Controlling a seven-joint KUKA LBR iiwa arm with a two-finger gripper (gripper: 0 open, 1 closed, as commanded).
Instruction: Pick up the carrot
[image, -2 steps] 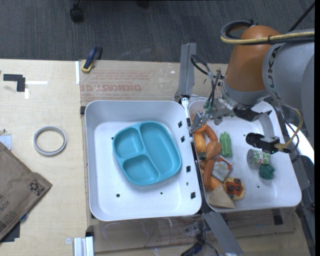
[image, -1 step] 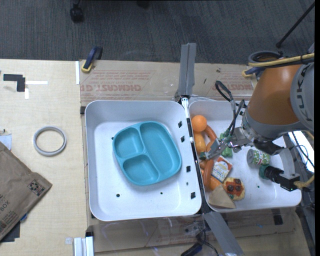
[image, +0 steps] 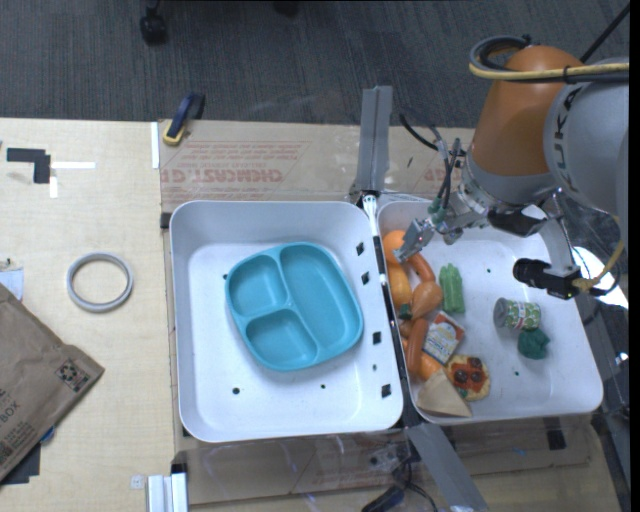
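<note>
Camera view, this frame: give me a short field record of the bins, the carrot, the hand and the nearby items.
left bin: shallow white bin holding a teal three-compartment plate
right bin: shallow white bin with toy food along its left wall
carrot: orange tapered carrot, lying among orange pieces
hand: hand low over the bin's upper left corner, above the carrot
grasp: nothing seen between its fingers
nearby: green cylinder, pizza slice

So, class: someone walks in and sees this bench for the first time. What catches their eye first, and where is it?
Probably the bright blue divided plate, lying alone in the left bin. Next, the big grey and orange arm reaching in from the right, its pincer low over the heap of toy food along the right bin's left side, where the carrot lies.
</note>
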